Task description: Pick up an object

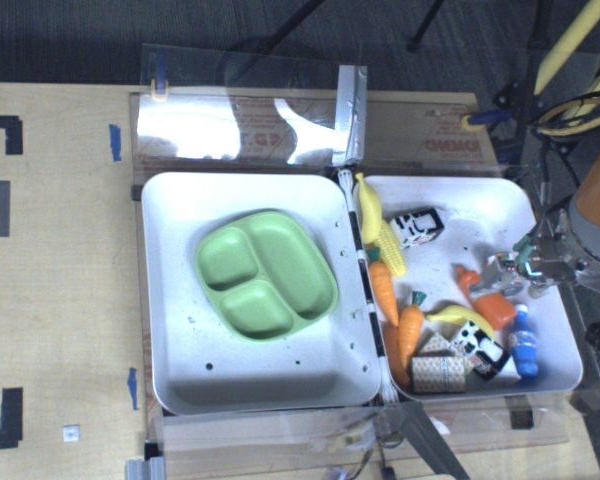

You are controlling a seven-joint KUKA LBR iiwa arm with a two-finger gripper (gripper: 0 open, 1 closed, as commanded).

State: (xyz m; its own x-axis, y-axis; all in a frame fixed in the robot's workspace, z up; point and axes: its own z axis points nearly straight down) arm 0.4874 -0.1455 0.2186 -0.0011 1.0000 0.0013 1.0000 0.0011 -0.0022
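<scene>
Orange toy [492, 306] in right bin [550, 368], just below tool [508, 268], tool's state impossible to tell.

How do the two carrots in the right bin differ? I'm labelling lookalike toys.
The upper carrot is longer and slimmer and lies along the bin divider; the lower carrot is shorter and stubbier and sits just right of it. The upper one's top meets the corn cob; the lower one's top meets a banana. Both are orange.
</scene>
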